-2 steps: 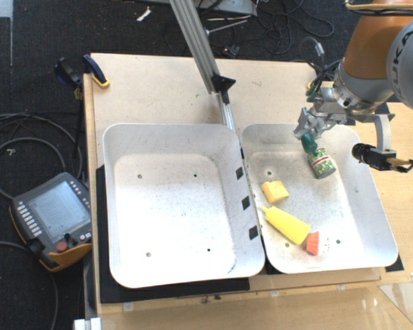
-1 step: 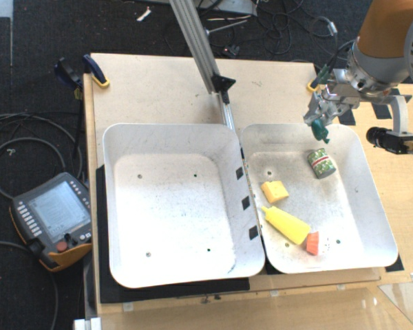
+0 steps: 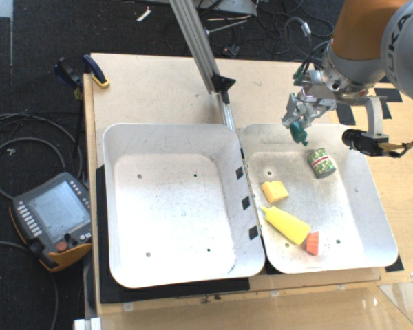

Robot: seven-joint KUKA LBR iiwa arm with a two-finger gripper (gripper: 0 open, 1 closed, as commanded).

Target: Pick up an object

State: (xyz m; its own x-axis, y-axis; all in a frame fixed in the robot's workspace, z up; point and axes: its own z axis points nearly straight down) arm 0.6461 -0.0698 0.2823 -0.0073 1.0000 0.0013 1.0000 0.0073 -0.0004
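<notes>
My gripper (image 3: 299, 121) hangs over the back edge of the right bin (image 3: 372, 205), raised above its floor. A small teal object (image 3: 302, 133) sticks out below the fingertips and looks pinched between them. In the right bin lie a green and white can (image 3: 321, 163) on its side, a yellow block (image 3: 274, 191), a long yellow piece (image 3: 286, 224) and a small red piece (image 3: 312, 243) at its end. The can lies just below and to the right of the gripper.
The left bin (image 3: 124, 150) adjoins the right one along a shared middle rim. A slanted aluminium bar (image 3: 196, 33) ends in a black bracket (image 3: 223, 86) behind the bins. A black fitting (image 3: 363, 141) sits at the right bin's far rim. A teach pendant (image 3: 51, 215) lies on the floor at the left.
</notes>
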